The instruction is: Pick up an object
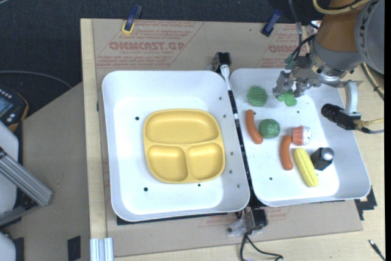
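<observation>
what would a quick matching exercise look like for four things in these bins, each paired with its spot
Things:
1. yellow divided plate
2. toy corn cob
3. gripper
4. left toy sausage

Places:
A. front of the right bin, beside a black knob-like object
B. over the back of the right bin, beside a small green piece
C. middle of the left bin
D. right bin, next to the divider, left of a round green toy

Pairs: 1-C, 2-A, 3-B, 4-D

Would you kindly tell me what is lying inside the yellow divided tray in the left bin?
The yellow tray shows three bare compartments with nothing in them. Whatever lies beneath it in the left bin is covered.
</observation>
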`<state>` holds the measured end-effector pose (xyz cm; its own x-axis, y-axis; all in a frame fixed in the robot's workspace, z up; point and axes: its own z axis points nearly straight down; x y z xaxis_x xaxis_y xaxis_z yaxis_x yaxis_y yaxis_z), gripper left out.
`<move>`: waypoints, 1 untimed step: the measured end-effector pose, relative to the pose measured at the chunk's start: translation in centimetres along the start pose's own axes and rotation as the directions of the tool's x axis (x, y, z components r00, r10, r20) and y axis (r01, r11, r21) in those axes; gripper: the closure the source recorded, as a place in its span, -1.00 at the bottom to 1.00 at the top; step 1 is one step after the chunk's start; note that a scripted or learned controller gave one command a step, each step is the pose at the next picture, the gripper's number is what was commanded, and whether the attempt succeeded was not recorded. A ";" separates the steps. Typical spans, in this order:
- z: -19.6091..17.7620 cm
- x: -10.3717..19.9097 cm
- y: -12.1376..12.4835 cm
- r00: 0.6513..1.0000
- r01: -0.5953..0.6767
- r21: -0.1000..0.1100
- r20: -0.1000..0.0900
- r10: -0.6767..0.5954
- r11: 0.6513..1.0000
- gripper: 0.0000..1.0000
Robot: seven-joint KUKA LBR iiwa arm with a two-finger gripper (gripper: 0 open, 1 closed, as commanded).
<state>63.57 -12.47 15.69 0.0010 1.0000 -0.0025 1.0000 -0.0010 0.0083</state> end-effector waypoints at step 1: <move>-4.4 0.0 0.1 1.000 0.002 0.001 -0.001 -0.002 1.000 1.00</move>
<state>63.62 -12.48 20.07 -0.0006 1.0000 -0.0019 1.0000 0.0006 0.0072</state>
